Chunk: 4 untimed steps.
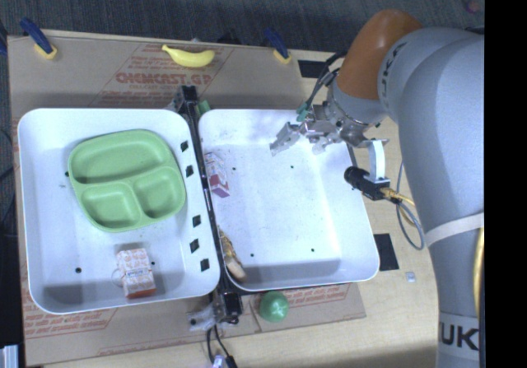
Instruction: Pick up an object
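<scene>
Over the right bin, near its far edge, the gripper hangs; finger state: cannot tell. Small carton lies in left bin, near the green tray.

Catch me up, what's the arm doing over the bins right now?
The arm reaches in from the right, and its gripper hangs over the back of the right bin with nothing visible between its fingers. A small pink and white packet lies by that bin's left wall. The left bin holds a green divided tray and a small carton. A yellow banana and a green ball sit outside the bins.
</scene>
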Motion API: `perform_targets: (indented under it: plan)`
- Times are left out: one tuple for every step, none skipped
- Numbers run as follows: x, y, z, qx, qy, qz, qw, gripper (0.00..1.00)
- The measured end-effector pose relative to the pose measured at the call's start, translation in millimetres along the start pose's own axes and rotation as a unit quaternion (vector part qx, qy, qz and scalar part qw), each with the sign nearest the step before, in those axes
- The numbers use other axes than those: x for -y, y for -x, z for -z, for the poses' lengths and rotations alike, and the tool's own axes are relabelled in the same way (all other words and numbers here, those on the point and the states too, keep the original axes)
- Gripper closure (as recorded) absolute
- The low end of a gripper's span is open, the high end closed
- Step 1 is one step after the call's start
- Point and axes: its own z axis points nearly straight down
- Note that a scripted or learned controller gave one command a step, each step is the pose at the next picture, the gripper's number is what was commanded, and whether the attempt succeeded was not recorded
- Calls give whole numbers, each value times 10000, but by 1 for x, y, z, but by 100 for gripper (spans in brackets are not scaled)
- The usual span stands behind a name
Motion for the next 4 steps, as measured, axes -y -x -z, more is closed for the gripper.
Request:
perform_targets:
  plan:
    - [78,24,35,5,16,-8,10000,0]
    - [44,23,38,0,20,-7,10000,0]
    - [54,24,98,4,23,-7,10000,0]
    - [40,23,-46,3,16,1,10000,0]
